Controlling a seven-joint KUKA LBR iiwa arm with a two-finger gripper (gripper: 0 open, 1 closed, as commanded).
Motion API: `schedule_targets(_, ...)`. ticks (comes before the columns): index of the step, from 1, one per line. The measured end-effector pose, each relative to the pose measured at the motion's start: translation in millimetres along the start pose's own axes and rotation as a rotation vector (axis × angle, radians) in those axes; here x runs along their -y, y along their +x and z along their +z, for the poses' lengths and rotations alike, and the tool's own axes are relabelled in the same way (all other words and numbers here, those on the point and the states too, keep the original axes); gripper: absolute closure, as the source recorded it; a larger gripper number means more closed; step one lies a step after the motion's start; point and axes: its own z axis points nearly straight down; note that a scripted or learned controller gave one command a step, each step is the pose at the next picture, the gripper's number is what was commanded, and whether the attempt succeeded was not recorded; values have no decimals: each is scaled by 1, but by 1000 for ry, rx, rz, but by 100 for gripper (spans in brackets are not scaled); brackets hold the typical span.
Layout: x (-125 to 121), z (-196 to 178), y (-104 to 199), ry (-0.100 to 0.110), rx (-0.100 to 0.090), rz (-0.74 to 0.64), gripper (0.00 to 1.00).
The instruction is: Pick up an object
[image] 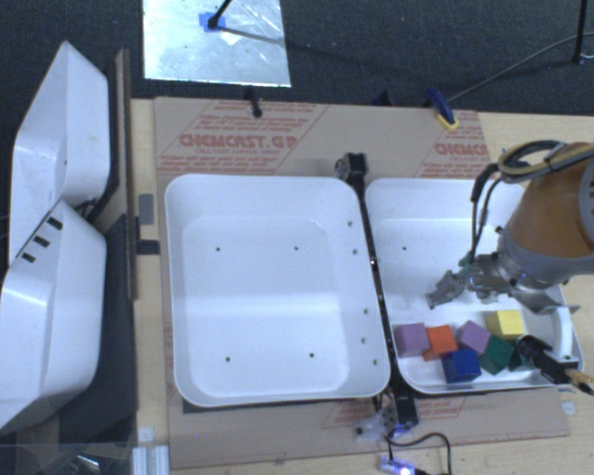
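Several small blocks lie along the front of the right bin (416,206): a purple block (410,337), an orange block (441,340), a blue block (461,365), a lilac block (472,335), a green block (496,354) and a yellow block (505,323). My gripper (453,287) hangs low over the right bin, just behind the orange and lilac blocks. The grey arm with its orange band (559,216) reaches in from the right. I see nothing held in the gripper.
The left bin (267,196) sits beside the right one, with a dark divider (371,265) between them. Spare white bins (49,265) are stacked at the far left. A shiny sheet (218,28) lies beyond the bench.
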Motion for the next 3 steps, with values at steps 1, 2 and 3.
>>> schedule_targets(1, -55, 32, -32, -3, 1, 0, 0)
schedule_targets(2, 11, 31, -32, -3, 1, 2, 0)
schedule_targets(3, 9, 20, -31, -7, 1, 0, 100)
